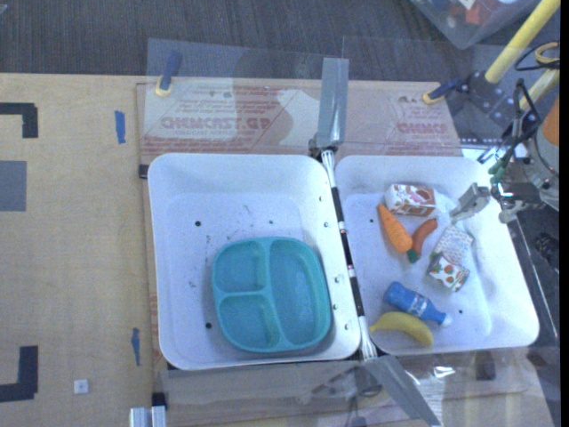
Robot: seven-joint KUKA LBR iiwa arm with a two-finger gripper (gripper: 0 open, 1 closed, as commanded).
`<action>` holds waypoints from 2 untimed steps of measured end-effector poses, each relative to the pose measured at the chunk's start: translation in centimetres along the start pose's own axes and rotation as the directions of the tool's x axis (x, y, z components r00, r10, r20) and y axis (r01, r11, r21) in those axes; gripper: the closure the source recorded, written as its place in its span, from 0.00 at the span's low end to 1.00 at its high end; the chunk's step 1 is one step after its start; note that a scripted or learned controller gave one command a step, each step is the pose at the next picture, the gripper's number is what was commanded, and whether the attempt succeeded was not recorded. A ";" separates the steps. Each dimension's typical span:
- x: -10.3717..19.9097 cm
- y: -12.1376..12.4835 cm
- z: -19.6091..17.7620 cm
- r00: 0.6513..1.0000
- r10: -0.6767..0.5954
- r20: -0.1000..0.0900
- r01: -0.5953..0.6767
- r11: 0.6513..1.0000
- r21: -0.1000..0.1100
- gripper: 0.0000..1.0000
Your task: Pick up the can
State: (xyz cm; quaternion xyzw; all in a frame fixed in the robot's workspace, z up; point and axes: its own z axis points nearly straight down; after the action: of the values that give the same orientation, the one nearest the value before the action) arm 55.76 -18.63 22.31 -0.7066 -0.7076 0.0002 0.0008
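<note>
Camera view, looking down on the bench: two white bins sit side by side, and the right bin (524,314) holds the clutter. An orange carrot (396,229) lies near its middle and serves as the landmark here.

The can (411,198) lies on its side just above the carrot, almost touching its top end. It is short, with a white label marked in red and brown.

The gripper (471,201) hangs to the right of the carrot, level with the can and a little apart from it. Whether it is open or closed cannot be told; nothing is seen held in it.

A good pick likely means moving toward the carrot's upper end, straddling the can's round sides, and avoiding the carrot and the red pepper (425,231) just right of it.
</note>
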 end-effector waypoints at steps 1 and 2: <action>3.7 1.1 12.6 1.000 0.016 0.003 -0.016 1.000 -0.016 0.00; 3.3 1.2 11.5 1.000 0.021 0.009 -0.021 1.000 -0.022 1.00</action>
State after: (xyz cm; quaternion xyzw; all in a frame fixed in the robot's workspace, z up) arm 56.93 -15.36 10.78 -0.7140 -0.7001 -0.0043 -0.0102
